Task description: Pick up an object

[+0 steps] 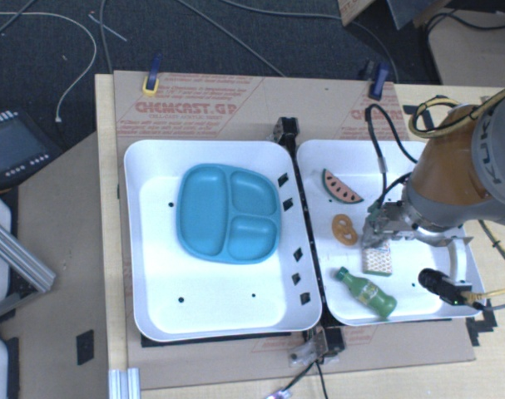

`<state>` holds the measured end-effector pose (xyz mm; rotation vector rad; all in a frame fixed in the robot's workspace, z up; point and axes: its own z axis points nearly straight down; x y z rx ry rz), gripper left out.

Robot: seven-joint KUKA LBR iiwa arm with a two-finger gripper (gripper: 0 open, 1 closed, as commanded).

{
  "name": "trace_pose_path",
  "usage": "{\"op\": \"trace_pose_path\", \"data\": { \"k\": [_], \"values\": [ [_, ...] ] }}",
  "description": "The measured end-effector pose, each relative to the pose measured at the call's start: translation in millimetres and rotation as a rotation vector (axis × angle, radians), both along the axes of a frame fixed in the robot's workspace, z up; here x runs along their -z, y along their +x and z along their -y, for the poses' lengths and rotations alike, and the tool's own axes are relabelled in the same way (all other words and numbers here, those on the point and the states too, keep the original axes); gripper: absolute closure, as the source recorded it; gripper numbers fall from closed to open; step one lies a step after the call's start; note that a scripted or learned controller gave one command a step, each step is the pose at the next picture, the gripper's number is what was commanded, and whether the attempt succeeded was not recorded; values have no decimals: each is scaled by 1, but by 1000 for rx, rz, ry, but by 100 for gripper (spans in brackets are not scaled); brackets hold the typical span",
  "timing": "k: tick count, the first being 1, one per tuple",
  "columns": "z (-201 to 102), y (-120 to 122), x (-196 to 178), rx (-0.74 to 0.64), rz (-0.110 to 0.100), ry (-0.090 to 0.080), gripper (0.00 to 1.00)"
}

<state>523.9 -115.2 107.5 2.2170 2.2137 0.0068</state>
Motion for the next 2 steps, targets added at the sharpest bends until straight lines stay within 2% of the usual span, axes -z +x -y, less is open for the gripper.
{"op": "trace_pose_path", "data": {
  "k": [2],
  "values": [
    [-3, 4, -118, -3, -2, 2, 100]
  ]
}}
